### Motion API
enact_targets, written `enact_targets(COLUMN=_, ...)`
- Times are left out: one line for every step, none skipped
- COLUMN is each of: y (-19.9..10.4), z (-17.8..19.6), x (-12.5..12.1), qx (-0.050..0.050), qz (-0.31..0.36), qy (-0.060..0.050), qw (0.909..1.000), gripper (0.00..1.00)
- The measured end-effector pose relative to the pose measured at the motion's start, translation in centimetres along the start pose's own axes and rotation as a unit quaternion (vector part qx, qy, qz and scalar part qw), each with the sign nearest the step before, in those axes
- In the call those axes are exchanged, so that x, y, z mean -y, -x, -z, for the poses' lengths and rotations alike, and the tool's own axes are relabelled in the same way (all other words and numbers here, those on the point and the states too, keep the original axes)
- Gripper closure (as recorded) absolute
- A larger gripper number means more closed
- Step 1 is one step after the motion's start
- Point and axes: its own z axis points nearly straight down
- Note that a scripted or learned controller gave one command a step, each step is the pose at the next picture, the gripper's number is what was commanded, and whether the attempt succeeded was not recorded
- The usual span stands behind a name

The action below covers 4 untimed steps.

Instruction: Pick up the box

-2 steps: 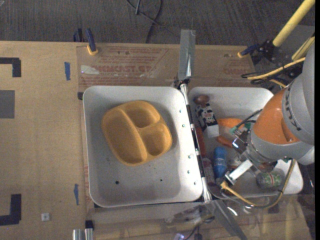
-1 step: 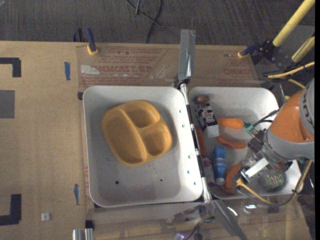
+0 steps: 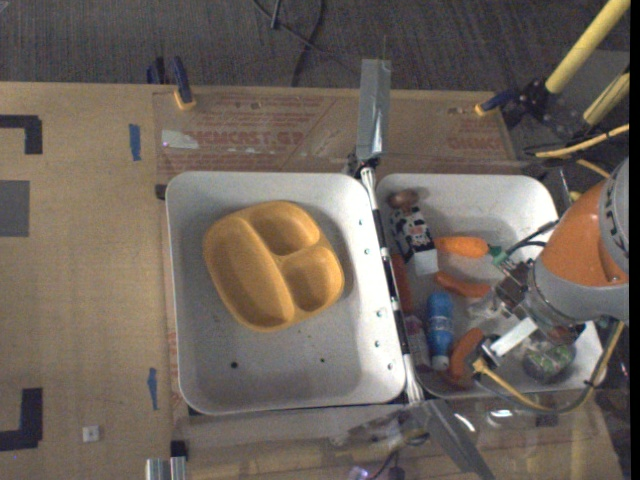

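Near the far-left corner of the right bin [image 3: 470, 190], one black-and-white box [image 3: 412, 236] lies flat, its long axis running from far rim toward near rim. Nearby lie one blue bottle [image 3: 439, 320] and three orange pieces [image 3: 460, 247]. One yellow divided plate [image 3: 273, 264] occupies the left bin [image 3: 200, 368]. The tool [image 3: 503, 293] hangs over the right bin; whether it is open or closed cannot be told.

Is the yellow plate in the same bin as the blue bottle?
No, the yellow plate lies in the view's left bin, the blue bottle in the right bin.
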Motion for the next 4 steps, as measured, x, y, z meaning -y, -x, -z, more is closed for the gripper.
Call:
enact_targets(y=0.0, z=0.8, x=0.0, qx=0.001, qz=0.0, qy=-0.001, qw=1.0, gripper=1.0)
enact_targets(y=-0.1, z=0.8, x=0.0, qx=0.0, qz=0.0, qy=-0.001, qw=1.0, gripper=0.0)
enact_targets(y=0.0, z=1.4, x=0.0, qx=0.002, qz=0.0, qy=-0.004, qw=1.0, gripper=1.0)
enact_targets(y=4.5, z=0.1, x=-5.4, qx=-0.003, qz=-0.025, qy=-0.004, qw=0.9997, gripper=1.0)
